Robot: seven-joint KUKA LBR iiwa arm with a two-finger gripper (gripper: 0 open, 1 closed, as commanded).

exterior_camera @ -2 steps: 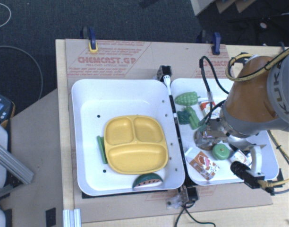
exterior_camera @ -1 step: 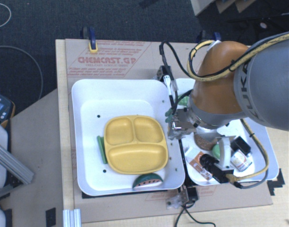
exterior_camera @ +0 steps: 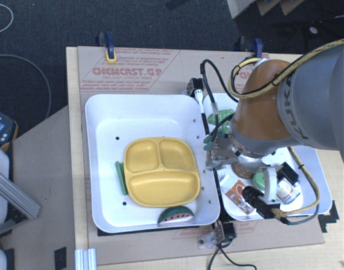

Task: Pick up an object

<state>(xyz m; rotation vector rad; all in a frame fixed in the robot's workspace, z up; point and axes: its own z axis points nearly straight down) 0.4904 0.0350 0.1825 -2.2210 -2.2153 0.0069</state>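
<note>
In the left bin (exterior_camera: 99,151) lay one yellow divided plate (exterior_camera: 161,170) with three compartments, near the middle; a green strip (exterior_camera: 121,178) lay against its left edge, and one watermelon-slice toy (exterior_camera: 176,214) sat just below it, near the bin's front wall; in the right bin (exterior_camera: 321,190) the grey arm (exterior_camera: 307,103) with its orange band (exterior_camera: 262,106) reached down from the right and covered much of the floor; the gripper (exterior_camera: 217,156) sat low beside the wall between the two bins, and whether it was released or clenched could not be told; around it lay a green piece (exterior_camera: 221,117) behind, a small printed packet (exterior_camera: 238,194), a green round thing (exterior_camera: 259,180) and a small white bottle (exterior_camera: 287,193), all partly hidden by cables (exterior_camera: 298,215) and the wrist; two blue clamps (exterior_camera: 109,41) held the board's (exterior_camera: 132,69) far edge.
</note>
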